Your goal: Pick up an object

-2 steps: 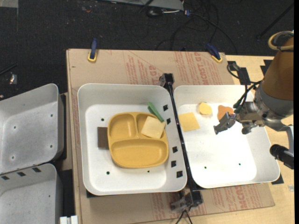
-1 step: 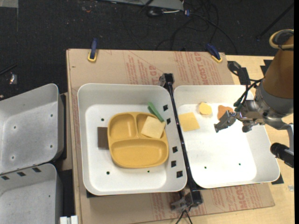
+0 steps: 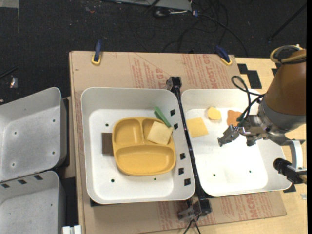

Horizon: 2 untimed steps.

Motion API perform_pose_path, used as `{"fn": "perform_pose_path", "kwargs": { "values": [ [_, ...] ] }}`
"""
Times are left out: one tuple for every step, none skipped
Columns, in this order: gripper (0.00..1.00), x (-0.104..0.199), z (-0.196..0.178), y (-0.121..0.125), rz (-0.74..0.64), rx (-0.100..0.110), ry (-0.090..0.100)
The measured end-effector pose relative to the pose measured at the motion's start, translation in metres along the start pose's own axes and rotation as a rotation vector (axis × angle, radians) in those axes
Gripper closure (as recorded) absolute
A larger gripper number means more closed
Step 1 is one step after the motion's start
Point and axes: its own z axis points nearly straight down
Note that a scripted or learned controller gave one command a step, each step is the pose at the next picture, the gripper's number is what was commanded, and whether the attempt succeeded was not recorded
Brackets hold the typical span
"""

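The counter is a brown cardboard-covered board printed with red lettering, held at its far edge by two yellow-and-blue clamps, and it stands on a dark speckled floor strewn with black cables. Two shallow white bins sit side by side on it. The left bin holds a yellow divided tray with a pale yellow block resting in its upper right compartment, a green stick just beyond the tray's far corner and a dark brown block against its left side. In the right bin lie a flat yellow square, a small yellow lump and an orange piece, all in the far left part. The hand hangs over the right bin just beside the orange piece, its fingers parted and nothing between them. White perforated panels lie to the left of the counter
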Motion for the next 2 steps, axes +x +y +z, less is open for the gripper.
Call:
{"fn": "perform_pose_path", "kwargs": {
  "values": [
    [0.00,-0.005,0.048,0.006,0.000,0.000,0.000],
    [0.00,-0.004,0.110,0.012,0.000,0.001,0.001]
  ]
}}
